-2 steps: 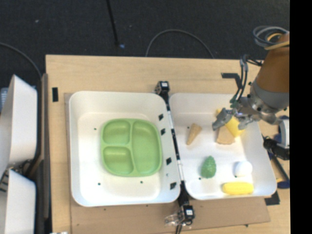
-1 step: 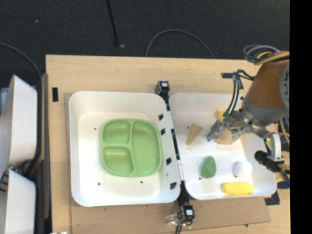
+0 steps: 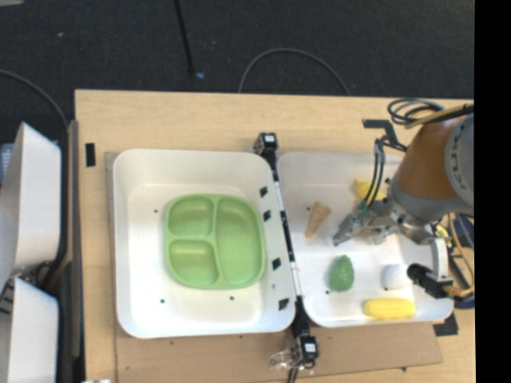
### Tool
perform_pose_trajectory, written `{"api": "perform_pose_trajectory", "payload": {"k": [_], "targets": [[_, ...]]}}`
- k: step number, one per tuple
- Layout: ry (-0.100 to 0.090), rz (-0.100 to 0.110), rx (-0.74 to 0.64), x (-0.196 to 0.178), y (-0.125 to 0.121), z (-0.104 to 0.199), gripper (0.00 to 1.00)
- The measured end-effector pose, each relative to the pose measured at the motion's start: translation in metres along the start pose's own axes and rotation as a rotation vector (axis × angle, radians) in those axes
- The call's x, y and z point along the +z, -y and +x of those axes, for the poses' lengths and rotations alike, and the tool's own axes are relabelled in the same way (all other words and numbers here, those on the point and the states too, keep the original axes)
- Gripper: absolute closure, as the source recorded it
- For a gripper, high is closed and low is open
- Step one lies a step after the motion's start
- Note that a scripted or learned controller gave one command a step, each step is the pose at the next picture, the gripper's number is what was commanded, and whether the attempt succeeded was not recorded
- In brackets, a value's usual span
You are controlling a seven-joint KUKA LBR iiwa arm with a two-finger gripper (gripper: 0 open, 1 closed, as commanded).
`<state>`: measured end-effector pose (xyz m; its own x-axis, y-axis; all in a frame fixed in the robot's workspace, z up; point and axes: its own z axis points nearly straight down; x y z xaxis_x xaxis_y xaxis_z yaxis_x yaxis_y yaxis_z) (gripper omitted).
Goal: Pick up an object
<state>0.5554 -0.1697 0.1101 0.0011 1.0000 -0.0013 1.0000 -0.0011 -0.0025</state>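
My gripper (image 3: 357,228) hangs low over the middle of the right bin (image 3: 319,174), under the orange band of the arm. A tan cone-shaped piece (image 3: 317,218) lies to its left. A green lumpy object (image 3: 342,274) sits just below it. A yellow object (image 3: 389,307) lies near the bin's front edge, and a small white object (image 3: 392,275) sits above that. Another yellow piece (image 3: 363,187) peeks out behind the arm. Nothing shows between the fingers.
The left bin (image 3: 136,174) holds a green divided plate (image 3: 215,240). A black divider with clips (image 3: 281,230) runs between the bins. Cables loop by the arm on the right and across the dark floor behind the bench.
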Motion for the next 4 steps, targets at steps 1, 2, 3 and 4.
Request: {"api": "perform_pose_trajectory", "payload": {"k": [1,2,3,4], "targets": [[0.000,-0.007,0.004,-0.014,-0.002,-0.001,1.00],[0.001,-0.010,0.003,-0.077,0.003,-0.003,1.00],[0.002,-0.011,-0.003,-0.131,0.001,-0.005,1.00],[-0.001,-0.006,-0.008,-0.135,-0.005,0.044,1.00]]}}
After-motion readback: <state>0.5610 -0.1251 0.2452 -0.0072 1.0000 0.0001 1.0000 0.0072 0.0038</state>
